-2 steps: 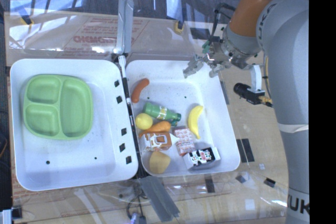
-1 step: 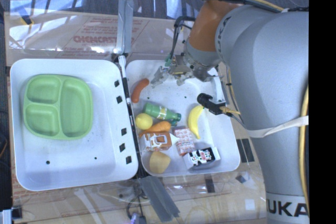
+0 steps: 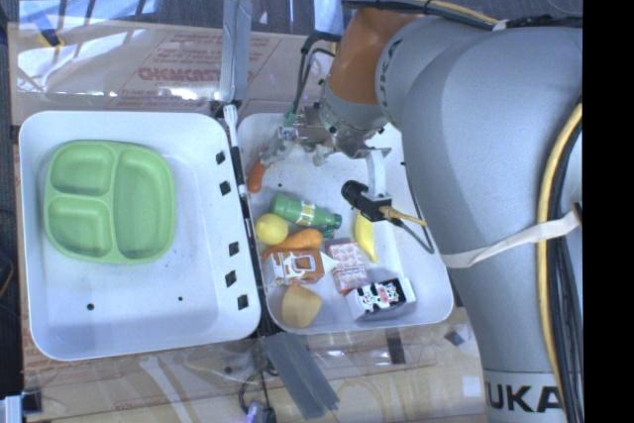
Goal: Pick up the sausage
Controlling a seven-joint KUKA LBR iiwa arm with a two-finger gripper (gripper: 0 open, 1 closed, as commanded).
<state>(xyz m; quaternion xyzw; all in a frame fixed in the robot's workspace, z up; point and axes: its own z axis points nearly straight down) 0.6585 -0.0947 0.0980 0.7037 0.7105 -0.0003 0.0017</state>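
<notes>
Hand (image 3: 297,136) at the upper part of the right bin (image 3: 421,297); finger spacing cannot be told.
Sausage (image 3: 257,176) lies just left and below, against the bin's left wall.

Even, bright overhead light. Blue-white glare on clear sheet behind left bin (image 3: 40,213). Soft shadow inside that bin's near wall. Slight overall softness; small items lack detail.

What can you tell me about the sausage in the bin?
The sausage is a small reddish-orange piece, smooth like plastic toy food. It lies tilted along the left wall of the right bin, near the far corner, apart from the other toy food. The claw hangs just to its right; I can't tell if it touches.
</notes>
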